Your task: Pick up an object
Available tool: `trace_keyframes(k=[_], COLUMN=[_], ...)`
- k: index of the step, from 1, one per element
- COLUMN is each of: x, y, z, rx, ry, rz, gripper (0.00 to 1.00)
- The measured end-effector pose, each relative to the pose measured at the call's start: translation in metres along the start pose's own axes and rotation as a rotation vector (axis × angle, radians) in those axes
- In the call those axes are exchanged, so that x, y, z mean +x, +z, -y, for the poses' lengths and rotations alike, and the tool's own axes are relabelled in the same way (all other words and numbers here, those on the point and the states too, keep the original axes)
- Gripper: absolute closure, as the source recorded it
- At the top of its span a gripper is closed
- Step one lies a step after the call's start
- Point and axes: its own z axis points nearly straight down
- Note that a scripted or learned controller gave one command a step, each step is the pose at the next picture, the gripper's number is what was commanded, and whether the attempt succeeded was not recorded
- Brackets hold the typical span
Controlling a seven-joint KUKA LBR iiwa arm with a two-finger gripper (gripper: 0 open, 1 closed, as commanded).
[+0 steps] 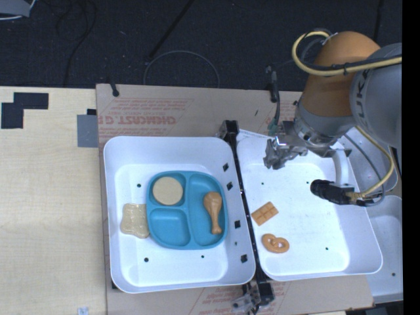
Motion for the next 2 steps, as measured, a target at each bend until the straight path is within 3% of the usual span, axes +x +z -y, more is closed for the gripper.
trace_keyframes(k=[2], x=[0.096], y=[0.011], z=[0.034], rx=[0.002], ry=[0.000], rz=[0.001], gripper=[1.00])
